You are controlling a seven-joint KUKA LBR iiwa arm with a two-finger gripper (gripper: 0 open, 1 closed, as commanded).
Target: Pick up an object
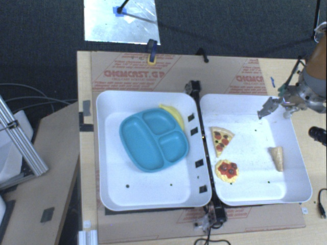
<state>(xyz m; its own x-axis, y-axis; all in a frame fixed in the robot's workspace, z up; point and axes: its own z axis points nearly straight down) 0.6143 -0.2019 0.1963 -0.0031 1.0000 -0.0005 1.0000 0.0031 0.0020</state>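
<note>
Camera view looks down at a slant on two white bins side by side. Far to the left of the jaws, the left bin [110, 188] holds a blue divided plate [153, 139], lying flat and tilted on the diagonal. A yellow banana-like piece [174, 114] pokes out from behind the plate's upper right rim; most of it is hidden by the plate, so its full shape is hard to make out. A black clipped divider [200, 137] runs between the bins.

In the right bin [255, 193], below and to the left of the jaws, lies a toy pizza slice [221, 138] with red dots, its point aimed down. Lower still, well apart from the jaws, sits a small round pizza-like piece [227, 170] with red topping. Below the jaws and slightly right rests a pale beige cone-shaped piece [277, 158], near the bin's right wall; its detail is too blurred to name surely.

The gripper [276, 106] hovers over the upper right part of the right bin, clear of every object. Its dark fingers [266, 109] look spread, with nothing between them. The arm behind it is cut off by the right edge of the view, showing just its grey wrist [312, 88] and a tan section above.
</note>
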